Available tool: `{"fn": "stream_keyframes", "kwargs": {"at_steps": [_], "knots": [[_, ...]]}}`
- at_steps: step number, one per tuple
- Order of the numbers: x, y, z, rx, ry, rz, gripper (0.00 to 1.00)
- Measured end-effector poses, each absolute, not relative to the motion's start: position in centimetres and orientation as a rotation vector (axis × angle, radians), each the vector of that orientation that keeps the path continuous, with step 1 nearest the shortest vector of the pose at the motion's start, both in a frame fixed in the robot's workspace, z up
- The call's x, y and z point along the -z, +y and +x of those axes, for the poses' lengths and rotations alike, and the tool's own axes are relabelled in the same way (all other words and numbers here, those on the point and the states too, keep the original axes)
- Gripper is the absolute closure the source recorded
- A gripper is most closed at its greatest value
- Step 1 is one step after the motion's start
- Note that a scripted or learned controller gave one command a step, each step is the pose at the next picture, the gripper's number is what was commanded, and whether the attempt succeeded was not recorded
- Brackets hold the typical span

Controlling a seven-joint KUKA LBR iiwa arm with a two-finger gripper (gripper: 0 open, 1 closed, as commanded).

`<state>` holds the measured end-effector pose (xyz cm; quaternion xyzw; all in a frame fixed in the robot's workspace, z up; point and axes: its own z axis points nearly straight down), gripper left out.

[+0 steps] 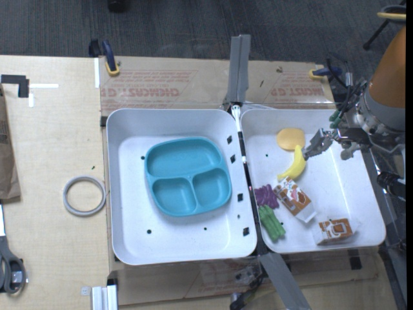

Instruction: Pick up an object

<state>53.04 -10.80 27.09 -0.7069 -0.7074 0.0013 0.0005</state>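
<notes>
The right bin (361, 192) holds a yellow banana (294, 165), a flat yellow round piece (290, 138), purple grapes (265, 196), a green vegetable (271, 225), a red and white snack packet (295, 199) and a small brown carton (335, 230). My gripper (315, 146) reaches in from the right and hangs over the bin's upper part, just right of the banana's top end and the yellow round piece. Nothing shows between its tips.
In the left bin (122, 192) lies a blue divided tray (187, 176). A grey tape ring (84, 195) and scissors (10, 270) rest on the bench to the left. A grey divider bar (239, 70) stands behind the bins. Cables hang by the arm at right.
</notes>
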Motion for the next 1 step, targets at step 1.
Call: {"fn": "stream_keyframes", "kwargs": {"at_steps": [1], "knots": [[-9.14, -9.46, 56.62, -0.002, -2.219, -2.222, 0.00]]}}
